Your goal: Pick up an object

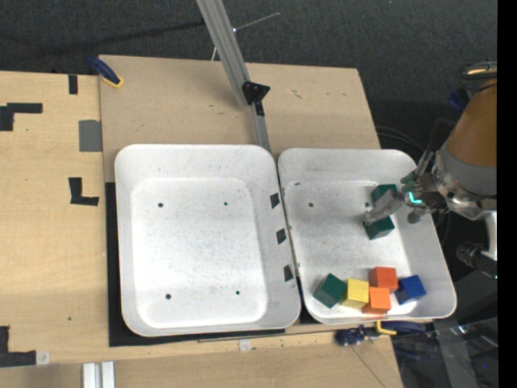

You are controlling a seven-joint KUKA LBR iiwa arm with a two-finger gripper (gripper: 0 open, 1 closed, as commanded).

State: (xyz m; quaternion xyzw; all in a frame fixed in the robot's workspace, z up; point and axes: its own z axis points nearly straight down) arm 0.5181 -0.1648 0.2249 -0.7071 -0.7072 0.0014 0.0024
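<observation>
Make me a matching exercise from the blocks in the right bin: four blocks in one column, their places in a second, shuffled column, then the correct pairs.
Blocks:
1. small yellow cube
2. small blue cube
3. dark green block by the gripper
4. dark green cube in the cluster

Places:
A. left end of the cluster at the bin's near edge
B. mid-bin, apart from the cluster
C. right end of the cluster
D. between a green cube and an orange block

Pairs: 1-D, 2-C, 3-B, 4-A

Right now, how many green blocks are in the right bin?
2. One green block sits at the near edge, left end of the coloured cluster. The other green block lies mid-bin, right by the pincer. The arm may hide more.
</observation>
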